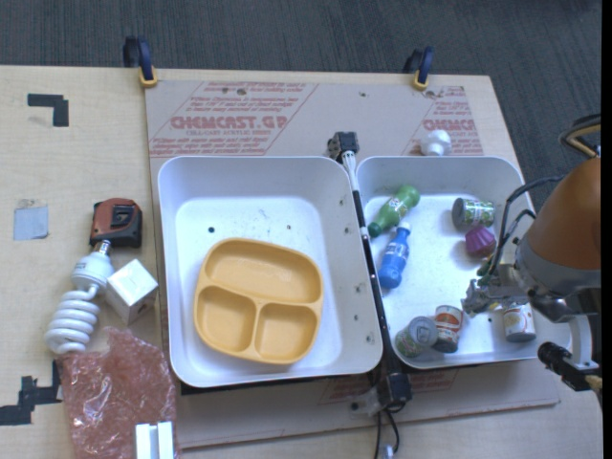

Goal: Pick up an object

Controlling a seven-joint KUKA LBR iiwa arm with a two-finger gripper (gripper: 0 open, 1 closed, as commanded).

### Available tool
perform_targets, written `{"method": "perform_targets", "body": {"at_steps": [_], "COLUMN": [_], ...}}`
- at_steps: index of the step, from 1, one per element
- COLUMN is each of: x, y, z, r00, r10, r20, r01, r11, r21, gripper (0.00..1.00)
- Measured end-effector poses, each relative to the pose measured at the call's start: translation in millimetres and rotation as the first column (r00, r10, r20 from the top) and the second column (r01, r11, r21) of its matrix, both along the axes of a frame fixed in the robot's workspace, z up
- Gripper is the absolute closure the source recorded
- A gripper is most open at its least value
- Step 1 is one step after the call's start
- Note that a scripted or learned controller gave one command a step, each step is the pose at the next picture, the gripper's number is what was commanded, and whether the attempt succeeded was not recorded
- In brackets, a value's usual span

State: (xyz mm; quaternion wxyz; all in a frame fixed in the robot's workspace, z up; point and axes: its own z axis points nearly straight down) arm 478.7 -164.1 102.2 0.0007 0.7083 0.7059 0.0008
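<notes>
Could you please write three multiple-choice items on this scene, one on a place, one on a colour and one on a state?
1. Where does the divided tray lie?
A. In the left bin
B. In the right bin
C. On the bench outside the bins

2. What colour is the bottle beside the green bottle?
A. Red
B. Blue
C. Yellow

3. How does the green bottle rest?
A. Standing upright
B. Lying on its side
C. Held between the fingers of the hand

Answers:
1 A: the yellow tray sits inside the left bin.
2 B: its body is blue with a white band.
3 B: it lies flat on the floor of the right bin, apart from the hand.
</notes>
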Motion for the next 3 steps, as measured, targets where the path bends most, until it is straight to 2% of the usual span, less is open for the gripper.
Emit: {"method": "perform_targets", "body": {"at_steps": [1, 2, 3], "x": [103.2, 103.2, 128.9], "y": [89.2, 89.1, 36.8], "z": [123.4, 123.5, -9.7], "r00": [1.000, 1.000, 1.000], "r10": [0.005, 0.005, 0.003], "r20": [-0.001, -0.001, -0.002], "r01": [-0.005, -0.005, -0.003], "r11": [1.000, 1.000, 1.000], "r21": [-0.001, -0.001, -0.001], "gripper": [1.00, 0.00, 0.00]}}
